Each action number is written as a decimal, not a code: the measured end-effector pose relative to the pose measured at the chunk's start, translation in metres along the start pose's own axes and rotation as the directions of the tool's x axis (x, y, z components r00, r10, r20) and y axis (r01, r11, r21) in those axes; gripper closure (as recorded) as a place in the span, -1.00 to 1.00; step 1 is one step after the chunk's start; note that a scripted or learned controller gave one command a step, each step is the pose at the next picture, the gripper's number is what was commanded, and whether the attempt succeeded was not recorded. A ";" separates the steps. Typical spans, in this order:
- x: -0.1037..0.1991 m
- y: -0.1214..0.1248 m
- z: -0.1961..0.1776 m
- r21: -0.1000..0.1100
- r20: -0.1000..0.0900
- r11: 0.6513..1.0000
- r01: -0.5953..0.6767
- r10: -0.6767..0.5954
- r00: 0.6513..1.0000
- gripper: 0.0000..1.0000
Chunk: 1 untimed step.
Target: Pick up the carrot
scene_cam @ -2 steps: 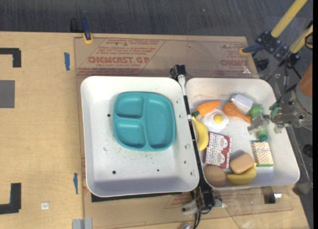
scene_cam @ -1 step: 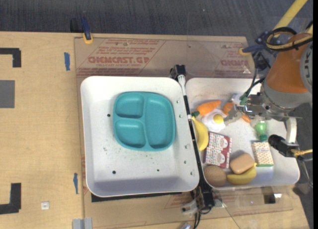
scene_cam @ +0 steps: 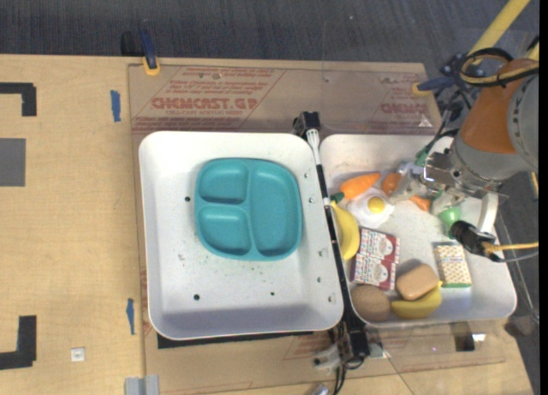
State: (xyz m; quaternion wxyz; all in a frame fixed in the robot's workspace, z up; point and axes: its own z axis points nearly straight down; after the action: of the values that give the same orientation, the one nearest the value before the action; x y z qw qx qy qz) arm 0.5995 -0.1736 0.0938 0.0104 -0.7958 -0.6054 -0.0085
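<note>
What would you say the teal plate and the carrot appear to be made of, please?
The teal plate looks like moulded plastic: even colour, soft sheen, rounded compartments. The carrot seems to be toy plastic too, judging by its smooth, uniformly bright orange surface, though it is too small to be sure.

Grey arm with orange band above wrist, black and yellow cables looped alongside, metallic gripper with green fitting and black end piece.

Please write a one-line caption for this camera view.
Gripper above the right bin of toy food, near the carrot.
</note>
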 end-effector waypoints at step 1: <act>-0.003 0.001 -0.011 -0.006 0.012 1.000 0.004 -0.004 1.000 1.00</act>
State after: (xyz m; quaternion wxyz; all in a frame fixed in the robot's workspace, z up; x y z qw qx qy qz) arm 0.5999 -0.1767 0.1044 0.0045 -0.7946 -0.6071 -0.0056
